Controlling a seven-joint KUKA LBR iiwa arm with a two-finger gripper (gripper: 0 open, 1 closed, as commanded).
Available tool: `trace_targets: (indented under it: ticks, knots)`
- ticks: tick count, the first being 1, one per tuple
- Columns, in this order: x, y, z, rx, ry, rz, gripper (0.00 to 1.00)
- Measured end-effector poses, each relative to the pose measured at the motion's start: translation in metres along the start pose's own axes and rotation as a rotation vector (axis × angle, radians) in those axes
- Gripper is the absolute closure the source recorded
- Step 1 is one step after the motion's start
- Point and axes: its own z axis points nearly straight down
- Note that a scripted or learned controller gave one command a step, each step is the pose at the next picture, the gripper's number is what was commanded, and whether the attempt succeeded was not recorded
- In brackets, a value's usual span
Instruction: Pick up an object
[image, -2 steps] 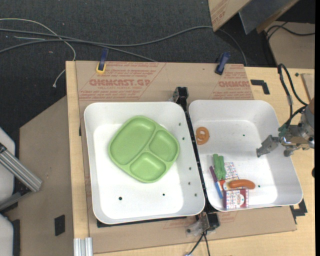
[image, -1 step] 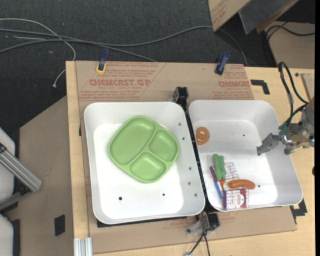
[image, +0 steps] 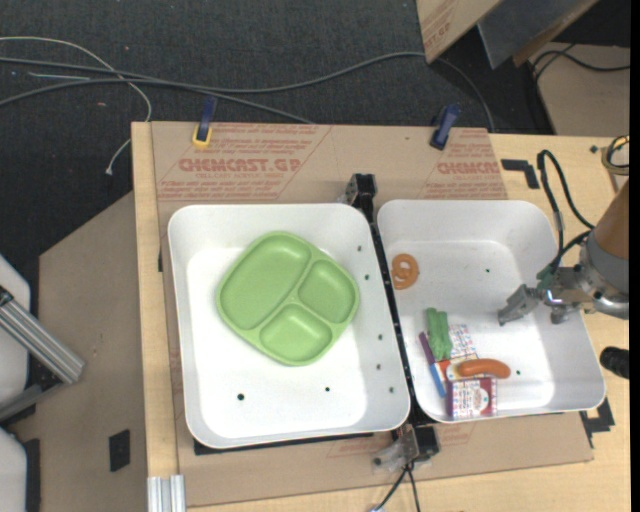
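Clearly "CHEMCAST GP" printed on brown board.

We see the arm cut off by the right edge just behind the gripper, whose fingers are too small to judge, and left of it the pink carton's print is unreadable.

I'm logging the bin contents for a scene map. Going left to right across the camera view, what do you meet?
Green divided plate in the left bin → small orange ring in the right bin → green stick → orange sausage-shaped toy → gripper.
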Motion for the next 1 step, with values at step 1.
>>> trace_targets:
  ticks: [1]
  knots:
    - [0.0008, -0.0005, 0.0527, 0.004, 0.002, 0.0, 0.0]
